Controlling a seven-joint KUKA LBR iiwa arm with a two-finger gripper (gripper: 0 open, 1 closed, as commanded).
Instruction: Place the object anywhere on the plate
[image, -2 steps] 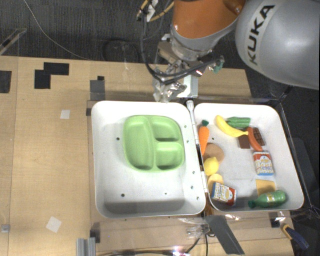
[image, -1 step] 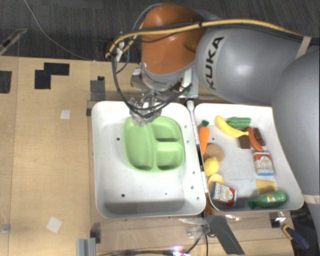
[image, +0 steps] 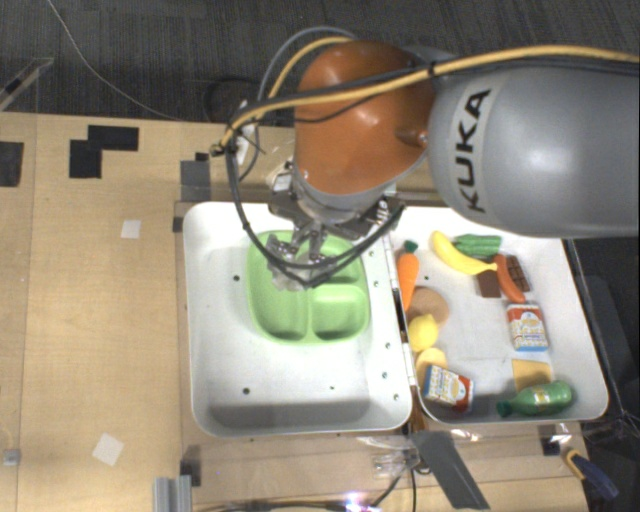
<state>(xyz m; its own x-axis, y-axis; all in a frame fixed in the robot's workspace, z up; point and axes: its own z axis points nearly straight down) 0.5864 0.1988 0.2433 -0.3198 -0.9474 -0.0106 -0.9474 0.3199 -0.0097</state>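
Looming closest to the lens, the big grey KUKA arm with its orange wrist band (image: 360, 110) sweeps in from the right and hangs over the left white bin (image: 215, 330). Down below it sits the light green divided plastic plate (image: 310, 310), resting toward the back of that bin, well placed as a wide target. The gripper (image: 305, 262) hovers right over the plate's rear compartments, and I cannot tell whether it is spread or pressed together; cables and linkage clutter the tip. Nor can I make out any object pinched there, so which item is the task's object, and where it is, stays unclear. My guess: this is a lowering or release step over the plate. Outward now, the right white bin (image: 585, 350) keeps the spare toys corralled: an orange carrot (image: 407, 275), a yellow banana (image: 455, 255), a green bottle (image: 535, 398), a small carton (image: 445, 388).
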